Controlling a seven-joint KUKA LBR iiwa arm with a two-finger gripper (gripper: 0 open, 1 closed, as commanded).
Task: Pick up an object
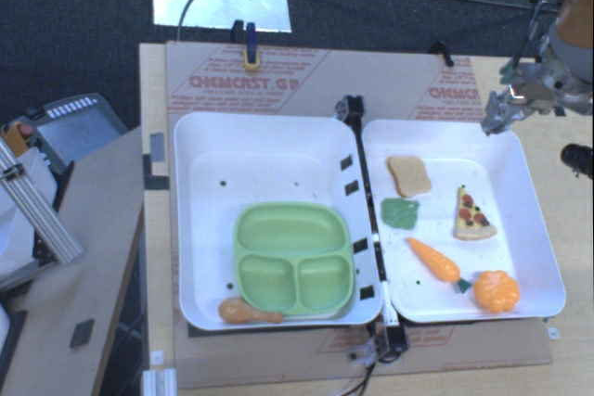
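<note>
The right bin (520,190) holds a toast slice (408,175), a green leafy piece (400,212), a pizza slice (472,214), a carrot (434,260) and an orange fruit (497,291). My gripper (502,113) hangs above the bin's far right corner, well away from all the toys, with nothing visible between its fingers. The grey arm (568,51) comes in from the upper right.
In the left bin (213,153) lie a green divided plate (293,257) and a tan drumstick (248,312) at the front. A black clip strip (362,199) joins the bins. A yellow clamp (251,46) sits at the board's far edge.
</note>
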